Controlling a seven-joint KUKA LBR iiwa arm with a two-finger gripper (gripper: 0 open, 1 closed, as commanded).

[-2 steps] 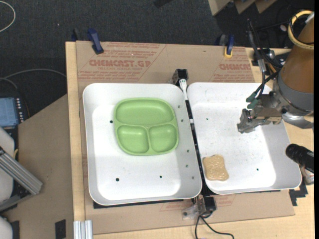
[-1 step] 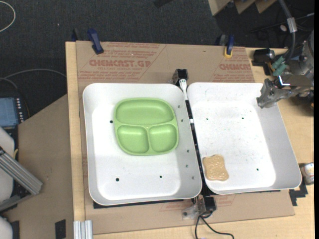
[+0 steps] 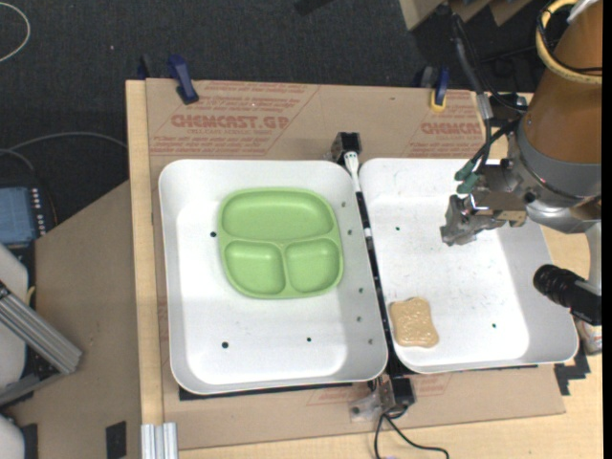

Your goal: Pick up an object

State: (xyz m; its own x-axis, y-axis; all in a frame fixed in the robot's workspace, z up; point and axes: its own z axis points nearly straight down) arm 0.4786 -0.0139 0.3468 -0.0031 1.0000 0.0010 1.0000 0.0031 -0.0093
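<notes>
Resting on a brown board [image 3: 239, 118] over dark carpet [image 3: 76, 27], two bins [image 3: 191, 352]; gripper [image 3: 462, 229] closure unclear.

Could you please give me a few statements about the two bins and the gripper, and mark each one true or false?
1. The green divided tray lies in the left bin. True.
2. The tan object lies in the left bin. False: it lies in the right bin, near its front left corner.
3. The gripper hangs over the right bin. True.
4. The gripper is touching the tan object. False: it is well apart from it, nearer the bin's back.
5. The tray has three compartments. True.
</notes>
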